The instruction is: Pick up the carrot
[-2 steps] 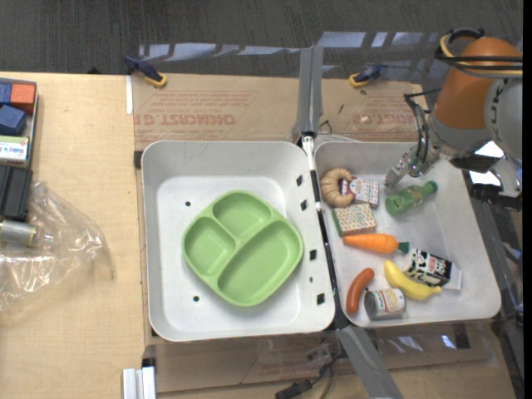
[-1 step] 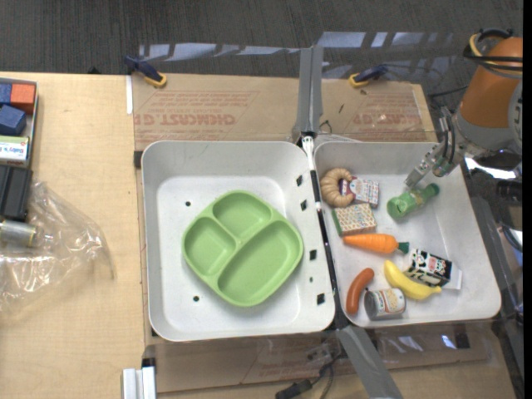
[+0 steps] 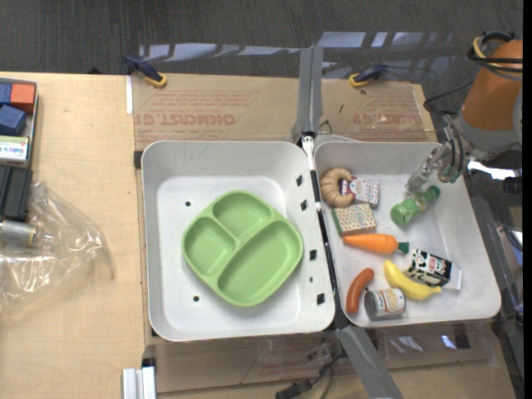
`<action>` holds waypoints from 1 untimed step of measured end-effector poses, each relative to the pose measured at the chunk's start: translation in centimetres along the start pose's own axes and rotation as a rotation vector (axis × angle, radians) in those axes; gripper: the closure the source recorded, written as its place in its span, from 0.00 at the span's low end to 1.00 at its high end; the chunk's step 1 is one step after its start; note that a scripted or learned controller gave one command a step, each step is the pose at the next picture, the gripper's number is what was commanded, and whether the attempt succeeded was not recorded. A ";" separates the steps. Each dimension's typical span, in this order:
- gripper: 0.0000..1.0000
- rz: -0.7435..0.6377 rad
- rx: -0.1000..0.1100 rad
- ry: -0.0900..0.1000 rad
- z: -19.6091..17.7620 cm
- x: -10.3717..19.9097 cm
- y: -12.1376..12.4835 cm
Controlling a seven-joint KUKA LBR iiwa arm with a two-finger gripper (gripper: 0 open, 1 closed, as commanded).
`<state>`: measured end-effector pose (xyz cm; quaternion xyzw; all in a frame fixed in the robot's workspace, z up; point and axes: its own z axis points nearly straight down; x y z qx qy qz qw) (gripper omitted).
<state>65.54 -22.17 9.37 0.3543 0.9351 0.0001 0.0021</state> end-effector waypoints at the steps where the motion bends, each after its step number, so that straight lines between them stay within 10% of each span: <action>1: 1.00 -0.093 0.001 0.001 0.1 0.2 0.0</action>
